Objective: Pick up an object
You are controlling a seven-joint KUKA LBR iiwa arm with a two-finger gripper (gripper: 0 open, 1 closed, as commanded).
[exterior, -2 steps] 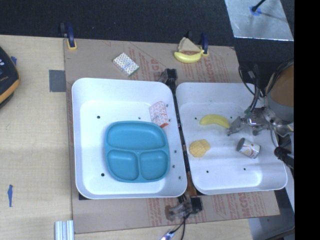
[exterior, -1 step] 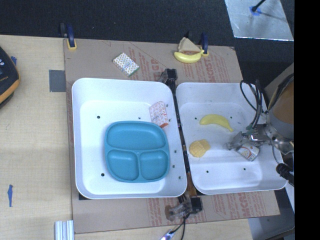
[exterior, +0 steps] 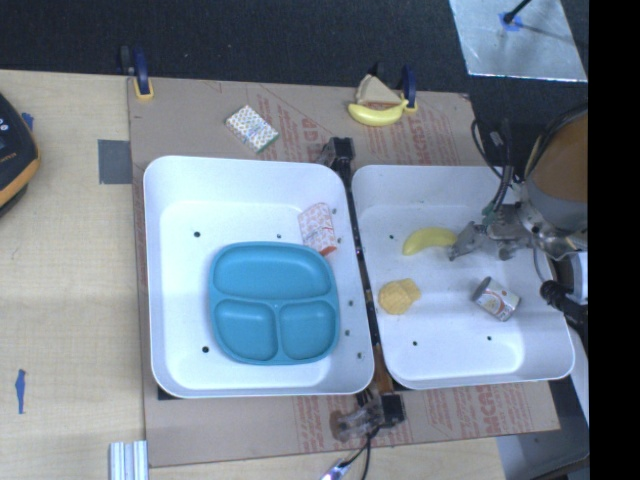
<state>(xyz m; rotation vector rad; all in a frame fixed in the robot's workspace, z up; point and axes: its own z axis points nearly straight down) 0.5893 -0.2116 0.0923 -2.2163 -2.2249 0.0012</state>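
End effector (exterior: 487, 242) sits low in the right bin (exterior: 450, 363), fingers spread open and gripping nothing, just right of the yellow banana (exterior: 428, 240).

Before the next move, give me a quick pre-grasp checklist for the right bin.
1. Target in the right bin: ok, the banana lies just left of the claw.
2. Banana clear of neighbours: ok, the cookie and the small box lie apart from it.
3. Claw free of load: ok, nothing shows between its fingers.
4. Claw height over the bin floor: cannot tell.
5. Finger opening: cannot tell.
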